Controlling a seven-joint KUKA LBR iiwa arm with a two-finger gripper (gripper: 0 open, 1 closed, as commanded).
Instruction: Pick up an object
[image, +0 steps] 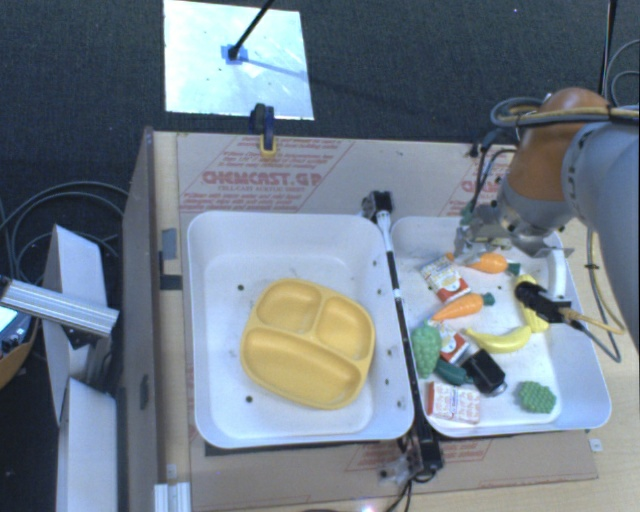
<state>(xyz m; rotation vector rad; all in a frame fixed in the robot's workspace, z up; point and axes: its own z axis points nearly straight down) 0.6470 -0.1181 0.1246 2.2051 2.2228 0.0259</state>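
Observation:
The right white bin (590, 400) holds several toy foods. An orange piece (490, 263) lies near its far edge, with a carrot (460, 307) below it and a small white packet (440, 271) to the left. A yellow banana (500, 340), a light green vegetable (427, 348), a black block (486, 372), a red and white packet (453, 402) and a green broccoli (536, 397) lie nearer the front. My gripper (474, 238) hangs over the far part of this bin, just above and left of the orange piece. Nothing shows between it and the toys.
The left white bin (215, 300) holds a yellow divided plate (308, 342). A black clamp rail (392, 270) runs between the two bins. The arm's grey and orange wrist (550, 160) leans in over the right bin's far right corner.

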